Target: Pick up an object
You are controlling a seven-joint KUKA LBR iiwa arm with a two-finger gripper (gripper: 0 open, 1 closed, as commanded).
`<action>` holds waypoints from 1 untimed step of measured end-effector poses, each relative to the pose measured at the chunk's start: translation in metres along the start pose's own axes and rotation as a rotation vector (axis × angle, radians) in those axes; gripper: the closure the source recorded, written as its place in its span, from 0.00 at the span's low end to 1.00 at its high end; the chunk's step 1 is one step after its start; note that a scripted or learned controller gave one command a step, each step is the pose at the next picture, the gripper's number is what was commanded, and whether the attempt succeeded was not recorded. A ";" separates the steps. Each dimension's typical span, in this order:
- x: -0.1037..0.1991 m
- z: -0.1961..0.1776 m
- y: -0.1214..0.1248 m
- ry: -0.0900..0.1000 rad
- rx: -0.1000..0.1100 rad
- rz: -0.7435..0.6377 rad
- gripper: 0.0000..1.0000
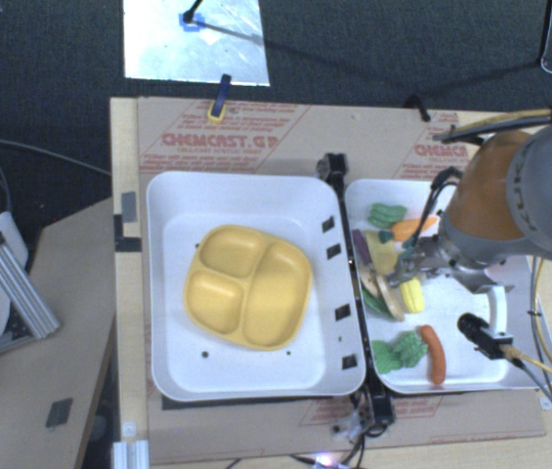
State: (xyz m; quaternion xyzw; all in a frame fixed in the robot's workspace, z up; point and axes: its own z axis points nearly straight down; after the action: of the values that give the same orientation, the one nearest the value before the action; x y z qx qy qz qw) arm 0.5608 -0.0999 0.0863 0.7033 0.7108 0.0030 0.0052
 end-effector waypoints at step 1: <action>0.064 -0.142 -0.007 0.006 -0.005 -0.002 1.00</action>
State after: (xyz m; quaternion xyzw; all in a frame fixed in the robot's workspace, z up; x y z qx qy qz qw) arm 0.5512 -0.0352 0.2280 0.7027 0.7115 0.0069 0.0050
